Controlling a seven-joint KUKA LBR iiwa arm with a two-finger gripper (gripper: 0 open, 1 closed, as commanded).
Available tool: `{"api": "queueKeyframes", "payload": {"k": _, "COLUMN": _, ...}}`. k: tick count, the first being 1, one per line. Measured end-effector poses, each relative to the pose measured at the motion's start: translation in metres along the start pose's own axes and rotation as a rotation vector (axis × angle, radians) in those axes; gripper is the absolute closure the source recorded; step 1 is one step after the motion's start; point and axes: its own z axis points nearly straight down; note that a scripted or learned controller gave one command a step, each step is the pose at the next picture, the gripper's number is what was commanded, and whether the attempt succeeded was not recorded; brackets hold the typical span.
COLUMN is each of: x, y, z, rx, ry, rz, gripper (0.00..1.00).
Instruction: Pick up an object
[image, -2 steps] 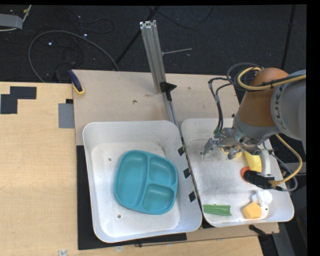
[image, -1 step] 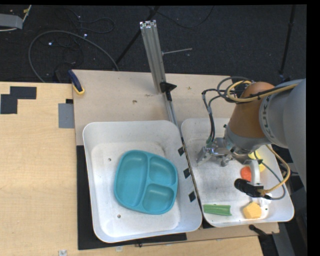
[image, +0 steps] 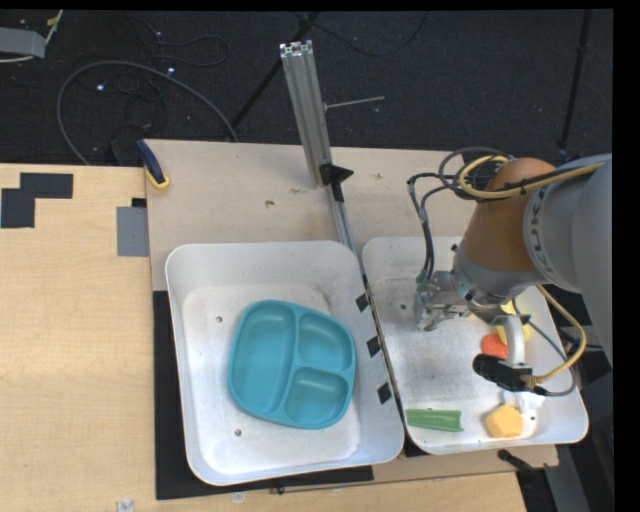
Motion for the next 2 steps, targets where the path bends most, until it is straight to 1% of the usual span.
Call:
{"api": "queueKeyframes", "payload": {"k": 1, "x": -0.006, "y": 0.008, "z": -0.058, "rx": -0.008, "ry": -0.001, "rz": -0.003, "gripper": 1.0}}
{"api": "queueKeyframes", "payload": {"k": 2, "x": -0.014, "y": 0.008, "z": -0.105, "rx": -0.008, "ry": -0.002, "rz": 0.0, "gripper": 1.0}}
